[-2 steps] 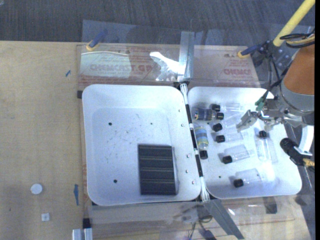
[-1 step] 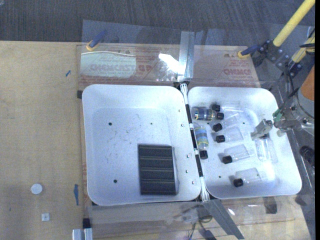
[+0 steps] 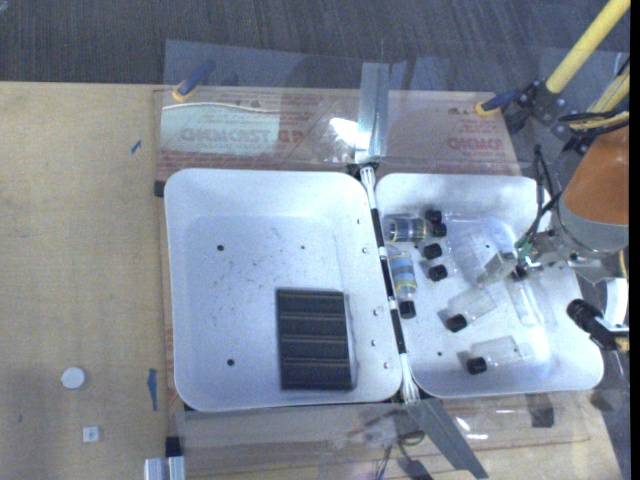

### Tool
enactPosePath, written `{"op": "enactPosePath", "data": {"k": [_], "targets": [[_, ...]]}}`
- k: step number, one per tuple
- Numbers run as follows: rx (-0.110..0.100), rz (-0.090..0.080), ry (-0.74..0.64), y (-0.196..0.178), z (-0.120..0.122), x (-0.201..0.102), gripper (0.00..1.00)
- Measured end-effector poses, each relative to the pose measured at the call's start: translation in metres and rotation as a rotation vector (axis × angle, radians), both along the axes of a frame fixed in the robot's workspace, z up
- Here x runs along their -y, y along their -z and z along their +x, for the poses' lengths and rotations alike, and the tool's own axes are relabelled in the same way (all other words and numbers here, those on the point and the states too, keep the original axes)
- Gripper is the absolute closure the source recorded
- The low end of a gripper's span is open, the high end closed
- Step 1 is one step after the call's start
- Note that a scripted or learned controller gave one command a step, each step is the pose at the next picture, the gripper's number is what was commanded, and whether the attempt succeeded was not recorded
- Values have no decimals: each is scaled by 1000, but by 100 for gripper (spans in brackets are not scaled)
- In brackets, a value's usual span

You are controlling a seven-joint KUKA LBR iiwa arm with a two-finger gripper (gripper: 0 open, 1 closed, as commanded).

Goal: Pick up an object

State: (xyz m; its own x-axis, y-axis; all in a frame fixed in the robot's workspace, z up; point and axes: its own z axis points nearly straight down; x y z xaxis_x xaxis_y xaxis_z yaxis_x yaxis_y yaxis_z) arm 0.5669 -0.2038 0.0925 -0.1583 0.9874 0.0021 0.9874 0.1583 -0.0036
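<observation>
The right bin (image 3: pixel 560 373) holds several small clear bottles with black caps. One lies at its front (image 3: pixel 497 352), another near the middle (image 3: pixel 470 306), and a labelled one (image 3: pixel 404 229) rests by the left wall. My gripper (image 3: pixel 521 265) is low over the right-centre of this bin, among the clear bottles, under the orange band (image 3: pixel 603 183) of the arm. Glare and the transparent plastic hide whether anything sits in the gripper. A black ridged rectangular block (image 3: pixel 315 338) lies flat in the left bin (image 3: pixel 200 268), towards its front.
Loose black caps (image 3: pixel 437 271) are scattered in the right bin's left half. A metal divider (image 3: pixel 385 268) runs between the bins. Clear plastic sheeting (image 3: pixel 260 128) is clamped behind them. A yellow pole (image 3: pixel 595 33) and cables stand at the back right.
</observation>
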Motion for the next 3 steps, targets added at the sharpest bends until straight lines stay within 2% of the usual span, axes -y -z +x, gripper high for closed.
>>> {"op": "enactPosePath", "data": {"k": [1,2,3], "targets": [[12,-3,-19,5,27,-59,0],[11,-2,-45,4,-10,-92,0],[14,-4,-41,5,8,-24,0]]}}
